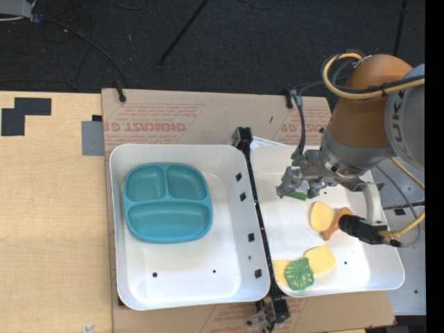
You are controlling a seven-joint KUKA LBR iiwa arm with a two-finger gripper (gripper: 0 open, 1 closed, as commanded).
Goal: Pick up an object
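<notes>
Gripper (295, 186) above right bin (277, 207)

Robot lab: 2 white bins (132, 269) on cardboard-lined bench (48, 207), loose cables (90, 37).

The counter (41, 214) is light wood, and it is showing bare along its left side. A big flat sheet of brown cardboard (208, 120) is lying on the counter, reaching toward the back edge. It has red printed words on it. Two shallow white bins are sitting side by side on the cardboard. The left bin (139, 283) is sitting nearer the middle of the counter. The right bin (378, 276) is sitting by the right edge. The two bins are touching along their inner sides. Some dark patches (24, 113) are showing on the wood near the back left corner.
</notes>
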